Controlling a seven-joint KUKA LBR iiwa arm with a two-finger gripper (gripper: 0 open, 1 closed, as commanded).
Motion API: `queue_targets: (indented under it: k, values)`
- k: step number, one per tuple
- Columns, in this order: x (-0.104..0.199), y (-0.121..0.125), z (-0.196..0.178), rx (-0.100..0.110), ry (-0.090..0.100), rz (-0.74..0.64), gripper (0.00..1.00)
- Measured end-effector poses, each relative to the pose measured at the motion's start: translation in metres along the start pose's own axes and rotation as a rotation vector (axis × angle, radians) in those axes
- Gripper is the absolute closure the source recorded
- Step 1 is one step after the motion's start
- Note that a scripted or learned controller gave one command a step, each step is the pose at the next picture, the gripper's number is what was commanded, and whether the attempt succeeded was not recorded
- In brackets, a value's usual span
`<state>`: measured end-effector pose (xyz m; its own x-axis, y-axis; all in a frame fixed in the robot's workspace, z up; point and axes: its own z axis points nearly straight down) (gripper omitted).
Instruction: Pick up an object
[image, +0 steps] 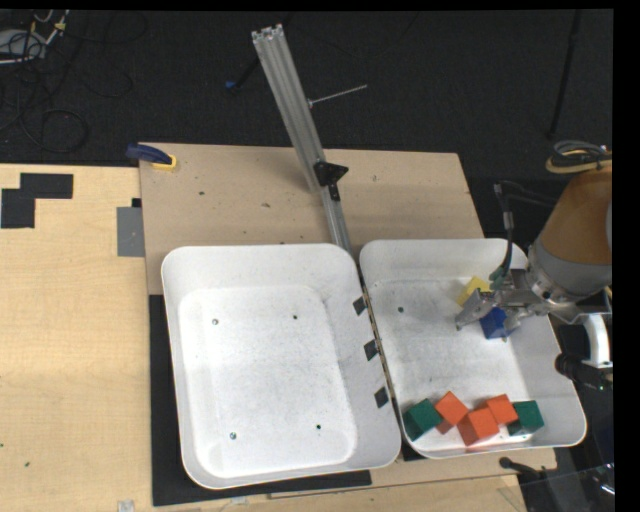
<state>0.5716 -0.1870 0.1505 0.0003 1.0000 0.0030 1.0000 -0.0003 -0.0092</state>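
No brand, label or legible writing appears anywhere on the table (250, 190), a pale wooden top beside a lighter board with black and grey patches along the far left. A blue-and-yellow clamp (152, 155) sits at the table's back left corner, well apart from the left bin (190, 270), a shallow white tray that touches the right bin (430, 255) along a seam marked by small black clips. A slanted aluminium rail (298, 125) rises from behind that seam toward the top of the frame.

Inside the right bin, along its near rim, lies a cluster of blocks: a green block (422, 416) at the left, an orange block (451, 407) just beside it, a second orange block (480, 426), a third orange block (501, 408) and a green block at the right end (527, 415); where one block ends and the next begins is hard to make out. Farther back in the right bin, toward its right wall, a yellow block (472, 291) and a blue block (493, 324) lie close under the gripper (487, 306). Its fingers are blurred against the blocks, so whether it is released, clenched or grasping anything cannot be told. The grey arm with its orange band (580, 225) is cut off at the right.
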Motion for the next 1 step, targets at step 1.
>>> queue_targets:
  k: [1]
  values:
    - [-0.0026,0.0056,0.0291,-0.025,-0.009,0.002,0.0]
